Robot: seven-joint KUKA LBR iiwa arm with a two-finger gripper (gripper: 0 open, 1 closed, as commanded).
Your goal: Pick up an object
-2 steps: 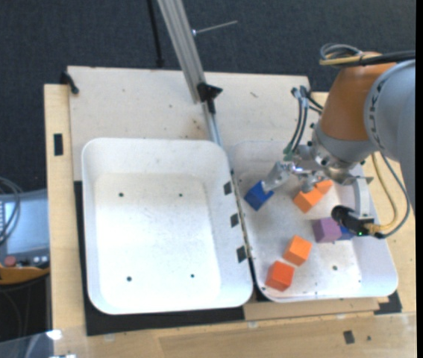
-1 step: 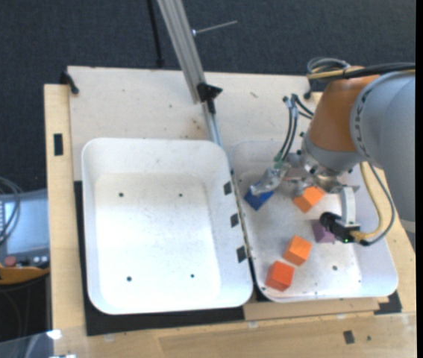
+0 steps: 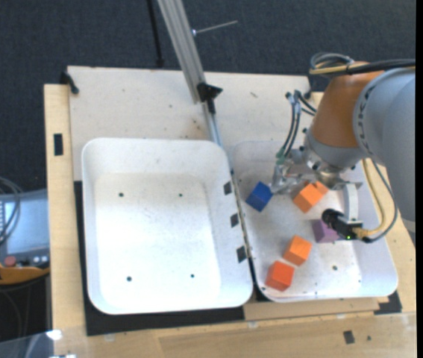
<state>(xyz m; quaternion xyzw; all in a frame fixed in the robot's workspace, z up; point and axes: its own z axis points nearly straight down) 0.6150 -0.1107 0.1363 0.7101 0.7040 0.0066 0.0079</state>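
In the right bin (image 3: 371, 274) lie several small blocks. A blue cube (image 3: 259, 196) sits at the bin's left side. An orange cube (image 3: 310, 196) lies right under the wrist, and a purple block (image 3: 324, 231) lies just below it. Two more orange cubes (image 3: 297, 250) (image 3: 280, 275) rest near the bin's front. My gripper (image 3: 289, 176) hangs low over the bin between the blue cube and the upper orange cube, with the wrist hiding most of it. I see no block between its fingers.
The left bin (image 3: 92, 200) stands beside the right one. A slanted metal rail (image 3: 185, 47) runs from the top down to the gap between the bins. Cables (image 3: 371, 215) loop from the wrist over the right bin's right side.
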